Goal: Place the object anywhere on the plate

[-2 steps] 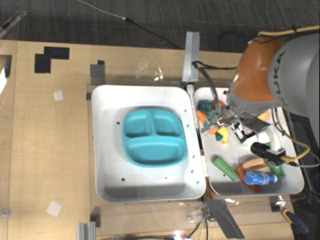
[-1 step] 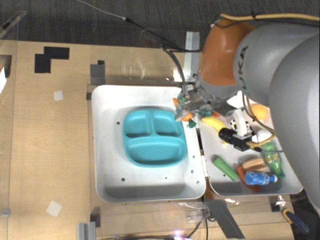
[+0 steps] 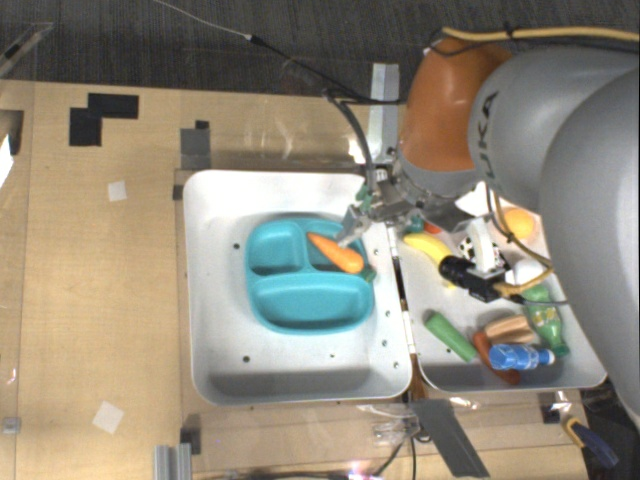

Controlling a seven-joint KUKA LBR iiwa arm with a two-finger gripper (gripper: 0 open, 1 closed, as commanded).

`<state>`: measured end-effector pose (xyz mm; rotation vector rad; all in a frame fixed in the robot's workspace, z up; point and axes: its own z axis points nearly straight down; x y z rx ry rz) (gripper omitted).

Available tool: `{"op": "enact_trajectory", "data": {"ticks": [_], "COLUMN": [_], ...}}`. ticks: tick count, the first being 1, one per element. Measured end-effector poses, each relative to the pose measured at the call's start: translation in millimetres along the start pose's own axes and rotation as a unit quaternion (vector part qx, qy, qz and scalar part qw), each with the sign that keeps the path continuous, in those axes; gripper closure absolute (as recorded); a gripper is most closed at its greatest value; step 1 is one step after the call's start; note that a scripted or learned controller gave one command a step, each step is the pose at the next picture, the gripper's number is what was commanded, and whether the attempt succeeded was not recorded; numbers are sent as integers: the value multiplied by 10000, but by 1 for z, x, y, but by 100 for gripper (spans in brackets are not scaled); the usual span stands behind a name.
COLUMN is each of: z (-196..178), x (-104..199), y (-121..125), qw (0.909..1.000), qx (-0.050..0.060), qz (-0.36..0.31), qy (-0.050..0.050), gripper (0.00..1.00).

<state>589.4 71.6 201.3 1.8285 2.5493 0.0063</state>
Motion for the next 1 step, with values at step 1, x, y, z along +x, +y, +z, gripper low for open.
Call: {"op": "enact_trajectory", "data": {"ticks": [1], "z": [-22], "x": [45], "y": [74], "qw": [9991], "qx": [-1], "qz": [423], "qy": [4], "gripper": [0]}}
